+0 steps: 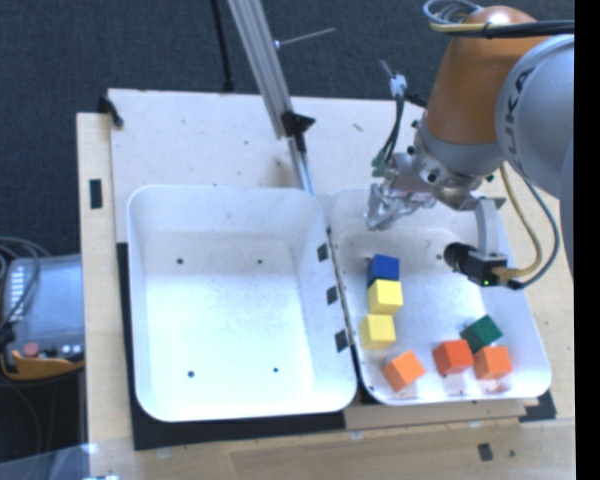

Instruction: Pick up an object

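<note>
My gripper (383, 211) hangs over the far left part of the right bin (425, 243), above and a little behind the blocks. Nothing shows between its fingers. Just in front of it lies a blue block (384, 267), with one yellow block (385, 294) and a second yellow block (378, 329) in a line toward the bin's near edge. Along the near edge sit an orange block (404, 369), two more orange blocks (451, 356) (492, 362) and a green block (482, 331).
The left bin (230, 298) stands beside the right one, its raised rim between them. A slanted metal post (265, 68) rises behind the bins. A black device with a green light (477, 264) hangs off the arm over the right bin.
</note>
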### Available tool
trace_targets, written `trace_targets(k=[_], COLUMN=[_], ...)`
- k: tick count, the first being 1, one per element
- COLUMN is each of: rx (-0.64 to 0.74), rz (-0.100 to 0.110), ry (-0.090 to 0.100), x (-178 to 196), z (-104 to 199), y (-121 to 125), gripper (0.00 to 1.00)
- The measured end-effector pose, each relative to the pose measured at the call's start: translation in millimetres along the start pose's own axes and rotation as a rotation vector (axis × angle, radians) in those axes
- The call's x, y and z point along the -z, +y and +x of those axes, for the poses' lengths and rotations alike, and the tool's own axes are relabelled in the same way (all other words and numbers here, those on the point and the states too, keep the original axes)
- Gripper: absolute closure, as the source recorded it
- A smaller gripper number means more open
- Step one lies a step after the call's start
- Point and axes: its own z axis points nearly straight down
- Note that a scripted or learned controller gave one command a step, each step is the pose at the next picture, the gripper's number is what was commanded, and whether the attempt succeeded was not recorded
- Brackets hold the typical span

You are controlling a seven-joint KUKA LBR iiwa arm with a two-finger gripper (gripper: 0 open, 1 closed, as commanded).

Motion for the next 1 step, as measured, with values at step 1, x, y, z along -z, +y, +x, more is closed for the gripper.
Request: trace_targets(k=[1], rx=[0.0], rz=[-0.001], ry=[0.0], x=[-1.7], z=[59.6], y=[9.4], gripper=[1.0])
